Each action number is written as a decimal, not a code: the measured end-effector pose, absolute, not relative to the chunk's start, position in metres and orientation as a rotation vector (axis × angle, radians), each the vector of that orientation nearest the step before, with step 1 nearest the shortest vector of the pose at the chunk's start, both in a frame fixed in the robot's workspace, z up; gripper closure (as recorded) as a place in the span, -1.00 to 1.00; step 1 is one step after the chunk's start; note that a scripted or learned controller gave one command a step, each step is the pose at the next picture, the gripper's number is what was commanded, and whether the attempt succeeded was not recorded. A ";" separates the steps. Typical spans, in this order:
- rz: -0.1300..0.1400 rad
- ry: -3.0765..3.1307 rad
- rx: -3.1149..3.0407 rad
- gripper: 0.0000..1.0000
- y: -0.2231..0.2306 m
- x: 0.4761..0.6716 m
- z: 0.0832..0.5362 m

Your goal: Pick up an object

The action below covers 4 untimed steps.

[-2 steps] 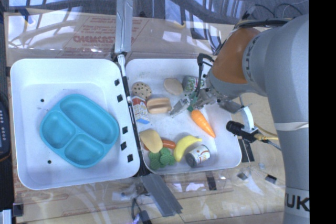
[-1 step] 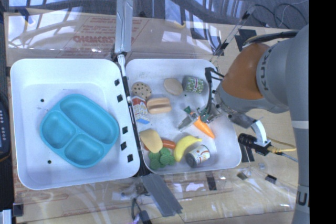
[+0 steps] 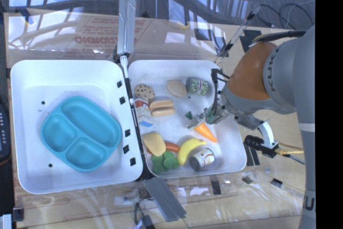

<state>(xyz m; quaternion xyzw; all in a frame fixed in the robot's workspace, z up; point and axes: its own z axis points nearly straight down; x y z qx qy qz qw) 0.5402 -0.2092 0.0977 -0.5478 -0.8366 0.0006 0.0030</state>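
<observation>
Camera view, left to right: left bin [image 3: 32,169] carries just a blue divided plate [image 3: 80,132], lying flat, well apart from the action, prob. the drop-off side. Right bin [image 3: 177,64] has all the toy food, loosely scattered, so any piece is fair game: cookie [image 3: 143,91], small can w/ red label [image 3: 142,111], hot dog bun [image 3: 162,108], yellowish piece [image 3: 154,143], broccoli [image 3: 165,162], banana [image 3: 188,149], tan bread-like piece [image 3: 176,88], greenish can [image 3: 197,86], another can [image 3: 202,159] near the front wall. Carrot [image 3: 206,132] lies tilted, mid-right. Gripper [image 3: 210,117] is low in that bin, tips just above/touching the carrot's top end; looks aimed at it. Jaws: can't tell if spread or pinching; too dark and small. Nothing visibly held.
</observation>
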 end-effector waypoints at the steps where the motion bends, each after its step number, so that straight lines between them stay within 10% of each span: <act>1: 0.000 -2.638 -1.705 1.00 -0.180 0.589 0.221; 4: 0.006 -2.567 -1.802 1.00 -0.055 0.657 0.213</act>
